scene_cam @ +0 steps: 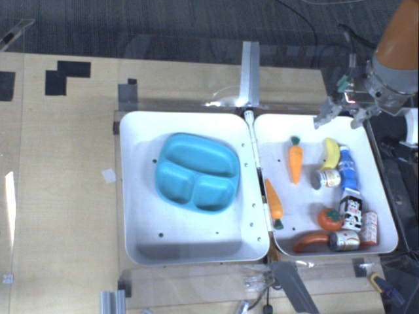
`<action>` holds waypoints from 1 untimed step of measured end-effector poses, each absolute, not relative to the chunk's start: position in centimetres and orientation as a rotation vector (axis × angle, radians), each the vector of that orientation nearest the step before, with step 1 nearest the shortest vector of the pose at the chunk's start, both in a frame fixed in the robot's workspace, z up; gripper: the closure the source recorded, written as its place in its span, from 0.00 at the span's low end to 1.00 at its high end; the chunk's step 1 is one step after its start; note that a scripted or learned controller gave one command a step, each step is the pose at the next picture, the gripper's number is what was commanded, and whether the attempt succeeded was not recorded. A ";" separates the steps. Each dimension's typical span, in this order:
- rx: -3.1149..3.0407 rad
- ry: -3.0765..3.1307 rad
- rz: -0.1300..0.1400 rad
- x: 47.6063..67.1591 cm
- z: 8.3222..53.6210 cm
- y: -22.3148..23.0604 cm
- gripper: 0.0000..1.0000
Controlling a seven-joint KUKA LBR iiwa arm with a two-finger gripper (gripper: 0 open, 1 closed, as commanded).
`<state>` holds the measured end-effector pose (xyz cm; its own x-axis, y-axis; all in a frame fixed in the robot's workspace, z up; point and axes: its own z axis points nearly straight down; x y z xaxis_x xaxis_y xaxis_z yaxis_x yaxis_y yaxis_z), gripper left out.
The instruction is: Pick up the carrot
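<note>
The carrot (pixel 296 163) lies free in the right bin (pixel 283 124), green tip toward the far wall; likely light, stiff, smooth plastic, best pinched across its thick middle; the hand (pixel 344 114) hovers released above the far rim.

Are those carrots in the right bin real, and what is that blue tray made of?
Probably toys: both carrots, one upright and one by the divider, look like moulded plastic, with uniform orange colour, smooth skin and stubby green tops. The blue tray looks like matte plastic too, with soft rounded compartments and even colour. The view is too coarse to be sure.
</note>
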<state>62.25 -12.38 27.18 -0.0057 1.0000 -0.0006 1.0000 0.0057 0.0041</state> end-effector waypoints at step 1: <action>2.247 2.193 0.003 62.8 9.9 -11.3 0.00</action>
